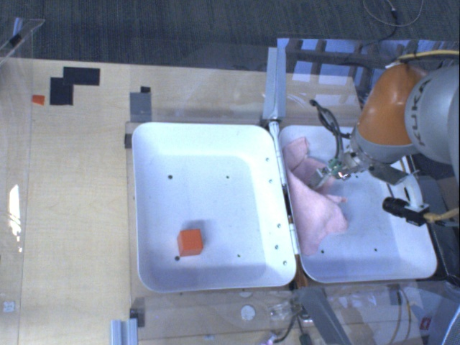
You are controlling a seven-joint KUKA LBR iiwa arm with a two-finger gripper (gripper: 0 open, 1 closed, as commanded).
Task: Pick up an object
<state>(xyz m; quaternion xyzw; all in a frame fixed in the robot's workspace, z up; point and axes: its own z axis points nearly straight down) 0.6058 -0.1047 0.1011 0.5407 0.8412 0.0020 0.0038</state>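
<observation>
A pink cloth (314, 205) lies crumpled along the left side of the right bin (388, 254), with one corner raised against the bin's left wall. My gripper (329, 176) is low over the cloth's upper part and appears to touch it. The grey arm with its orange band (388, 113) reaches in from the right above the bin. A small orange cube (190, 241) rests in the near left part of the left bin (208, 149), far from the gripper.
A metal divider (282, 192) runs between the two bins. Cables and a black connector (402, 210) hang off the arm over the right bin's right side. Black marks (70, 83) and a small orange tag (38, 100) lie on the wooden bench at the far left.
</observation>
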